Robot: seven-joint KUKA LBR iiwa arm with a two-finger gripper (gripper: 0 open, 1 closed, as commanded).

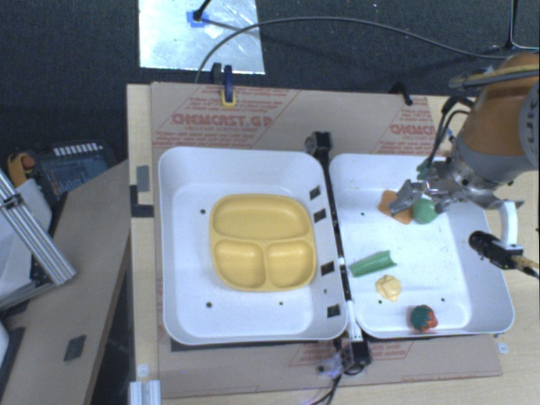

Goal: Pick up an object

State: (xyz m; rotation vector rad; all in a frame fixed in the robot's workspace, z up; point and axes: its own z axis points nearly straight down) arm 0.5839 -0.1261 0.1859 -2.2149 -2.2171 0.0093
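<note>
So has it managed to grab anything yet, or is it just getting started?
Nothing looks lifted yet. The gripper is down in the right bin, right at an orange piece and a green ball; whether it grips either is unclear. The lift is left.

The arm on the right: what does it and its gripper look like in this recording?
The arm is grey with a broad orange band above the wrist. A dark cable loops along its side. The gripper is small, grey metal, on a pale grey wrist.

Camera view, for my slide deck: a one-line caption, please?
Gripper low over orange and green items in right bin; yellow tray in left bin.
</note>
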